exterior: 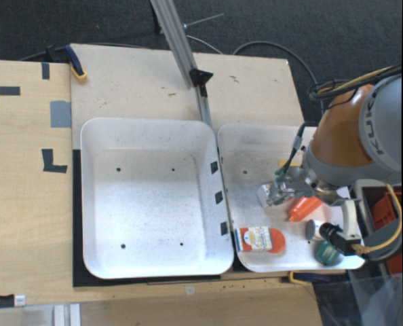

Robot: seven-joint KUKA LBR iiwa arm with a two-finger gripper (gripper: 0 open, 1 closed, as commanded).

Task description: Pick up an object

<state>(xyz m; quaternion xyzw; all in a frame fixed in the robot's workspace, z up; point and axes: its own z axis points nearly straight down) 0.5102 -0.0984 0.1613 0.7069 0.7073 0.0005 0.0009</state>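
My gripper (273, 194) hangs low over the middle of the right bin (256, 141), reaching in from the right. An orange cone-shaped object (302, 208) lies just to its right, close to the gripper or touching it. In the near part of that bin lies a red-orange packet with a white label (260, 240). A teal round object (326, 253) sits in the bin's near right corner. Nothing is visibly held.
The left bin (147, 131) stands beside the right one, sharing a raised divider wall. A slanted metal pole (178, 39) runs from the top of the view down to the bins' far edge. A small grey piece (310, 229) lies near the orange object.
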